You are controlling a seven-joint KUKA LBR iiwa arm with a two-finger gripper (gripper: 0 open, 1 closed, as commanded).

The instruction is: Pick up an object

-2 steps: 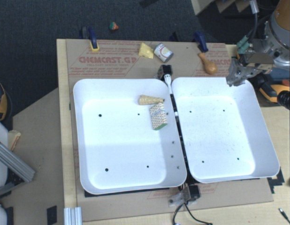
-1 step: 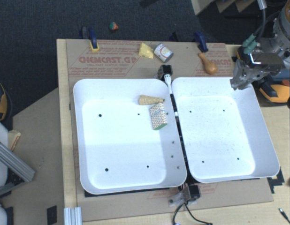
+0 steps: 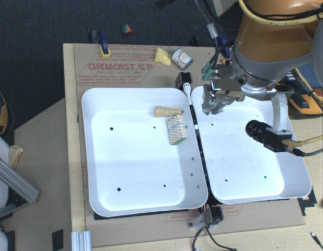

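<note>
Hand [image 3: 212,104] over right bin [image 3: 255,187], near top-left corner.
Grip state unclear from this angle. Tan cone [image 3: 167,111] and patterned packet [image 3: 176,129] touching in left bin [image 3: 135,192].

The two shallow white plastic bins [image 3: 138,192] look smooth and a little glossy. The pale brown table top [image 3: 78,67] looks like matt board. The grey metal tool [image 3: 214,104] has a dull shine.

Grey robot arm [image 3: 266,61], upper right of frame: glossy orange band [image 3: 279,9] above wrist; grey metal two-finger gripper [image 3: 212,104]; black cylindrical fitting [image 3: 263,134]; green and black cables [image 3: 209,67].
</note>
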